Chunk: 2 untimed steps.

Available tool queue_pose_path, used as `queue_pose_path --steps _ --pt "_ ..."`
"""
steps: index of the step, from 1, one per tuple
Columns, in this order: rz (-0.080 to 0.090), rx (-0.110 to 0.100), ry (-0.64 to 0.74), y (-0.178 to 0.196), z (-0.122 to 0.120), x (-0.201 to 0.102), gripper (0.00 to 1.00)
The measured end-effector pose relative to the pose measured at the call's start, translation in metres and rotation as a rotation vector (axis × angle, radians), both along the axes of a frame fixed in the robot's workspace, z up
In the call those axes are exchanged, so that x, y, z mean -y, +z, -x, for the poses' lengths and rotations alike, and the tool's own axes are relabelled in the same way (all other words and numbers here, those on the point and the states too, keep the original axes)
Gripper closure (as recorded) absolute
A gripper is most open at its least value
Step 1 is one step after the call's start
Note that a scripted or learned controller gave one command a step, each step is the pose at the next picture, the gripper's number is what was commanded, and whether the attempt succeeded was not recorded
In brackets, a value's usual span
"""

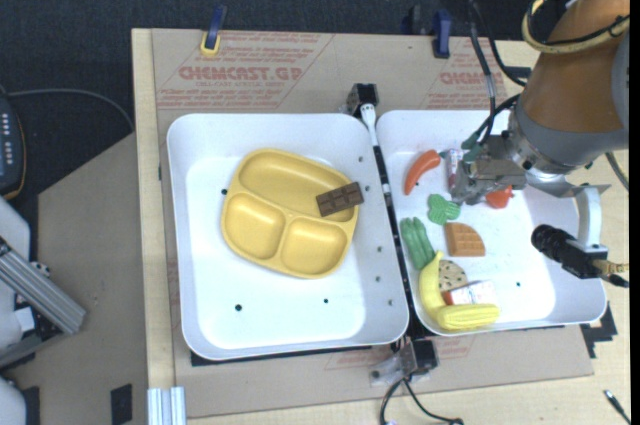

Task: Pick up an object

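My gripper (466,181) hangs low over the back of the right bin (540,305). Partly hidden under its right side lies a small red thing (498,199). An orange-red pepper (421,169) lies just left of the gripper, with a small green piece (442,208) just below it. Further forward lie a green pod (416,239), a brown waffle piece (464,239), a banana (430,285), a corn cob (466,317) and a small white and red box (472,293).
The left bin (200,163) holds a yellow divided plate (285,213) with a brown chocolate bar (339,200) resting on its right rim. A black divider (383,193) runs between the bins. The arm's orange band (575,63) rises over the right bin's back corner.
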State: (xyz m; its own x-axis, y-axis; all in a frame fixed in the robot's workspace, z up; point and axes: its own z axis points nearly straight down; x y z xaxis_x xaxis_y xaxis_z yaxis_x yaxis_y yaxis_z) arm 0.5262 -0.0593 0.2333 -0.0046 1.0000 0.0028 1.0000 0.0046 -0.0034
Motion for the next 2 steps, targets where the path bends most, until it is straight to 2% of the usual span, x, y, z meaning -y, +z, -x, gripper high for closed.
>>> queue_pose_path --steps 1,2 --pt "0.000 -0.002 0.001 -0.018 0.023 -0.054 1.00" --pt "0.003 0.006 -0.003 -0.005 0.015 -0.055 1.00"
